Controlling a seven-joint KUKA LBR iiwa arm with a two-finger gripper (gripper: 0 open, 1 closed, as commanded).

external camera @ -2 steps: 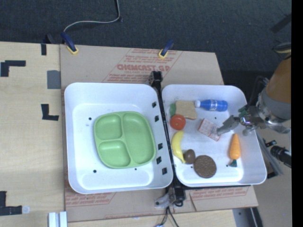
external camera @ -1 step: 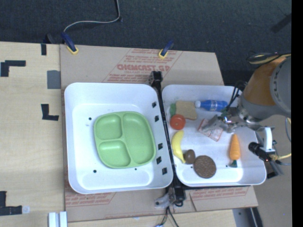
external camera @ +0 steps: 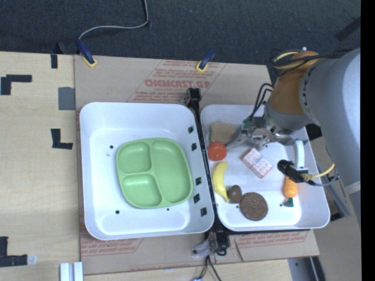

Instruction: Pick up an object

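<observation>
My gripper [external camera: 246, 141] hangs low over the upper middle of the right bin [external camera: 310, 215], open, with nothing between its fingers. Just below it lies a pink and white patterned box [external camera: 256, 162]. A tan block [external camera: 221, 131] sits to its left, by the bin's upper left corner, with a red tomato [external camera: 217, 151] below that. A yellow banana [external camera: 220, 180], a small brown ball [external camera: 235, 192] and a round brown cookie [external camera: 254, 206] lie along the lower left. An orange carrot [external camera: 290, 188] rests at the right.
The left bin [external camera: 94, 122] holds a green divided plate [external camera: 154, 172]. A black divider [external camera: 201, 157] runs between the two bins. The grey arm [external camera: 328, 98] comes in over the right bin's upper right corner.
</observation>
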